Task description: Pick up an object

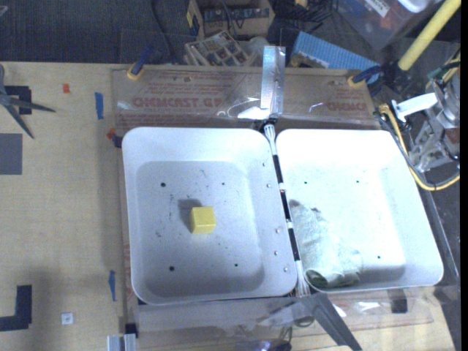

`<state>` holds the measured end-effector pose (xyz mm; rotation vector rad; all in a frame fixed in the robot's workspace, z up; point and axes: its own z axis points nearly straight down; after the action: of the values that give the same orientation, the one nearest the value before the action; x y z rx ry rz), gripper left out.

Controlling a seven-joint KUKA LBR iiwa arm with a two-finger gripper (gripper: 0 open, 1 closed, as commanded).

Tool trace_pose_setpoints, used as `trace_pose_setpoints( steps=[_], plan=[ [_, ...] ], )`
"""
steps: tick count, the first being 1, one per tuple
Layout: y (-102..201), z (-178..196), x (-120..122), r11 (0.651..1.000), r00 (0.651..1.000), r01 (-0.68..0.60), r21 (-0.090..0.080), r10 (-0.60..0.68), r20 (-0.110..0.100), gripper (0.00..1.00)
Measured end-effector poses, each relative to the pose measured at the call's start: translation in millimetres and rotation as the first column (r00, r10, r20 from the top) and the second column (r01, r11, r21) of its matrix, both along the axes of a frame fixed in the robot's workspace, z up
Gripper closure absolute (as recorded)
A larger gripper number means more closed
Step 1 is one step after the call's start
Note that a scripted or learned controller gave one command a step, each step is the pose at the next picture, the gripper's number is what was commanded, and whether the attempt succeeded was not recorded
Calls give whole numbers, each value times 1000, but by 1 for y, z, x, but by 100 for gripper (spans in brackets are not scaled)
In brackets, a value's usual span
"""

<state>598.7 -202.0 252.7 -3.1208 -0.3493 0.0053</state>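
A small yellow cube (203,219) lies near the middle of the left bin (146,152), casting a short shadow to its upper left. In the right bin (380,159) a crumpled, rolled whitish cloth (325,251) runs along the left wall down to the front corner. My gripper (426,148) hangs at the frame's right edge, just outside the right bin's far right rim, amid cables and metal parts. It is well away from both the cube and the cloth, and nothing shows in its grasp.
A metal divider strip (281,196) separates the two bins. A clear plastic sheet with red lettering (197,97) lies behind them, with an upright metal bracket (273,79). Yellow cable (420,174) loops by the right bin's edge. Clutter sits beyond the bench.
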Motion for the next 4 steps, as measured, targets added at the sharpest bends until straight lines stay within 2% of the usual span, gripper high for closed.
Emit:
trace_pose_setpoints(
  steps=[3, 4],
  plan=[
    [-2, 30, 1, 1000, 1000, -1, -1, 1, 1, 100],
    [10, 32, -23, 1000, 1000, 23, 3, -23, 0, 100]
  ],
)
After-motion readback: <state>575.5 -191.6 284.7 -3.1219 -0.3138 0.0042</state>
